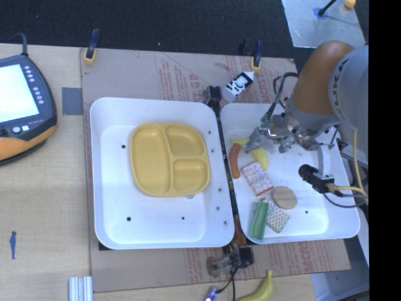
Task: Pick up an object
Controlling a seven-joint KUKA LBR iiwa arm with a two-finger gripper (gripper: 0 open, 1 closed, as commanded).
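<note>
My gripper [257,142] hangs low over the upper left part of the right bin [313,227]. It sits just above a small yellow piece [261,160]. An orange carrot-like stick [234,160] lies to its left, by the bin's left wall. Below the gripper lie a pink-and-white packet [257,178], a round tan disc [284,197], a green cylinder [259,219] and a small patterned packet [277,218]. Nothing is visibly held.
The left bin [113,224] holds a yellow divided plate [169,158]. A black-and-white item [239,84] lies on the cardboard behind the bins. A banana [260,289] lies at the bench's front edge, and a teach pendant [19,108] sits far left.
</note>
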